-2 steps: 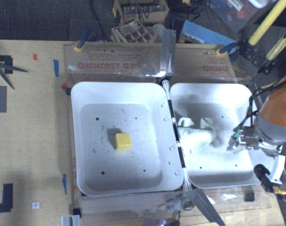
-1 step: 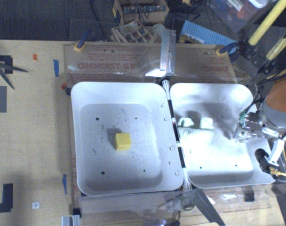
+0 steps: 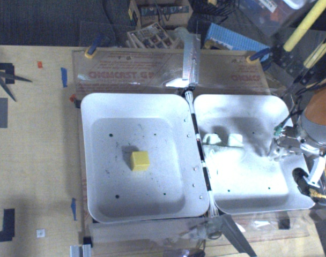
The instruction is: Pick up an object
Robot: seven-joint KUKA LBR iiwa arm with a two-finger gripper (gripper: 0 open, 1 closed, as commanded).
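Note:
A small yellow block [image 3: 140,160] lies near the middle of the left bin [image 3: 98,116]. Two pale, whitish pieces sit in the right bin [image 3: 259,189] close to its left wall: one [image 3: 212,140] with a greenish edge, and another [image 3: 235,140] just right of it. My gripper [image 3: 277,145] hangs over the right side of the right bin, well to the right of the pale pieces and far from the yellow block. The grey arm with its orange band [image 3: 317,111] comes in from the right edge.
A metal divider [image 3: 198,143] runs between the two bins. Behind them lies a clear plastic sheet held by blue clamps [image 3: 93,44]. Cables and boxes crowd the floor at the back. Bare wooden bench extends to the left.

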